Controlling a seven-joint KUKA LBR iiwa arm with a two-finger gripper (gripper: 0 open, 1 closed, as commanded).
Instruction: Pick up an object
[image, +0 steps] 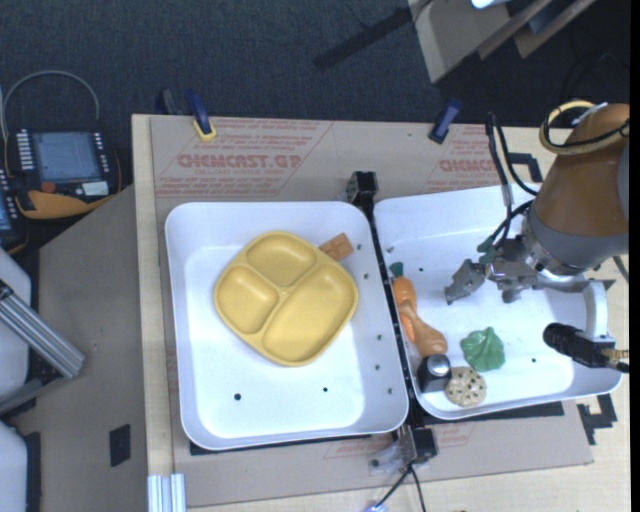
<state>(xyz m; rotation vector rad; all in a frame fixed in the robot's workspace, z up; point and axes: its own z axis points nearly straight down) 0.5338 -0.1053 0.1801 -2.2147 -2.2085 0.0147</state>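
Four small things — a carrot (408, 312), a green leaf (484, 347), a cookie (466, 385), a dark cap (434, 369) — lie in the right bin (440, 225) near its front-left, and the gripper (462, 283) hangs apart from them with nothing between its spread fingers, probably ready to descend.

Claw (468, 284) over the right bin (520, 390), above carrot (407, 309), green leaf (484, 347) and cookie (465, 385).

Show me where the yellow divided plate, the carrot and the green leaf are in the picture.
yellow divided plate (287, 297), camera view, on the middle where its dividers meet.
carrot (407, 310), camera view, on its orange body.
green leaf (484, 347), camera view, on its centre.
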